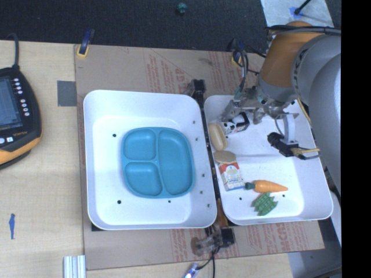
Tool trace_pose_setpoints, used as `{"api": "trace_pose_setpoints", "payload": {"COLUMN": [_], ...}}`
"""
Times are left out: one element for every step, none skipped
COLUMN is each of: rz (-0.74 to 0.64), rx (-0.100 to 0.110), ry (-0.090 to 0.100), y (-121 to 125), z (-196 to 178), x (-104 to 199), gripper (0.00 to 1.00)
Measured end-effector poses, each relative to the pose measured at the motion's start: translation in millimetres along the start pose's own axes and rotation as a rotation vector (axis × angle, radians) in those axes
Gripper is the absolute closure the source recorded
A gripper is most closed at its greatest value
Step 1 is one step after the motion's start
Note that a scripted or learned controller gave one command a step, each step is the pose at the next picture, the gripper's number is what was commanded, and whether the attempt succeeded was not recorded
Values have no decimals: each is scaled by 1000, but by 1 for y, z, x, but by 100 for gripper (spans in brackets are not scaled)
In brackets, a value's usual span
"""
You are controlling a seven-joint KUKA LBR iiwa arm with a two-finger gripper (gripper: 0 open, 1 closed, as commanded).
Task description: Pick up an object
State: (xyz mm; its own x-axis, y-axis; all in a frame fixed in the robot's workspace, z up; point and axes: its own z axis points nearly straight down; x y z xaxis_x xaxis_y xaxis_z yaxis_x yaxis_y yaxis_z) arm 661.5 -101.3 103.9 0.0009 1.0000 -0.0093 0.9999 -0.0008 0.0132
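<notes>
Your gripper (pixel 246 112) hovers low at the right bin's (pixel 313 210) upper left, over a black-and-white toy (pixel 235 123); whether the fingers are apart or together, you cannot tell. Centre over the toy, clear of the bin wall, before closing.

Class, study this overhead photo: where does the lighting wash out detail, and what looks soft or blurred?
Camera view: the left bin glares white, nearly shadowless, around the blue plate; the arm looms large and soft; the gripper is murky; the carrot reads clearly.
</notes>
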Motion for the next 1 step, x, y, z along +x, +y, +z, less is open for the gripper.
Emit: {"api": "trace_pose_setpoints", "payload": {"rz": [0], "rx": [0], "ry": [1], "y": [0], "z": [0], "x": [0], "gripper": [0]}}
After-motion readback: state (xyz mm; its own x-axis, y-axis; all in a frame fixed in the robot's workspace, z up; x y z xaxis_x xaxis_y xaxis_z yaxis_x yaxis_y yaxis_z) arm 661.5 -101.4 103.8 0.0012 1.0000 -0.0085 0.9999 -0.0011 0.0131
